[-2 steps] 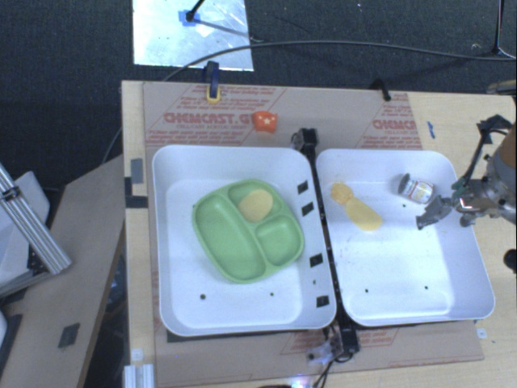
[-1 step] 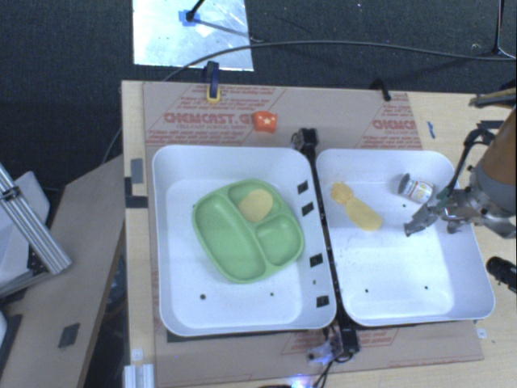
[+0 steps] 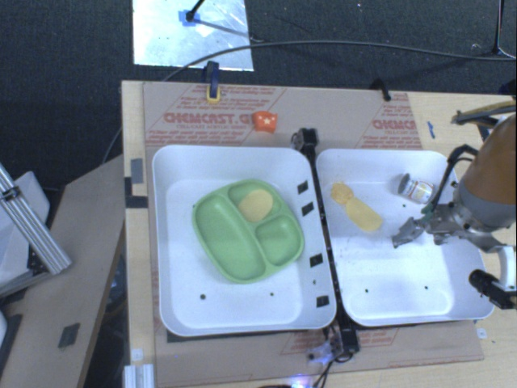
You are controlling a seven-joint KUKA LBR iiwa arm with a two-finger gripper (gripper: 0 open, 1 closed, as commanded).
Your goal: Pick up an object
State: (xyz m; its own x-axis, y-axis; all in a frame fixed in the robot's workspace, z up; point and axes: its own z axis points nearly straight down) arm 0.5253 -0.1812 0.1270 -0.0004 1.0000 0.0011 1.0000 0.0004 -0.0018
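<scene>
Camera view: board under the bins (image 3: 242, 107) carries red print, reads "CHEMCAST" plus a partial "G", repeated at the right but not legible there. Left bin (image 3: 186, 297) holds a green divided plate (image 3: 234, 245) with a pale yellow round piece (image 3: 257, 205) in its upper compartment. Right bin (image 3: 388, 297) holds a yellow elongated object (image 3: 356, 208), long axis diagonal, narrow end toward upper left, wide end toward lower right, lying flat near the bin's upper-left area. A small jar (image 3: 415, 188) lies on its side near the bin's upper right; label text too small to read. Gripper (image 3: 412, 234) sits low over the right bin, just right of the yellow object and below the jar; finger spacing cannot be told, nothing visibly between them. Small orange object (image 3: 265, 121) sits on the board above the bins.
</scene>
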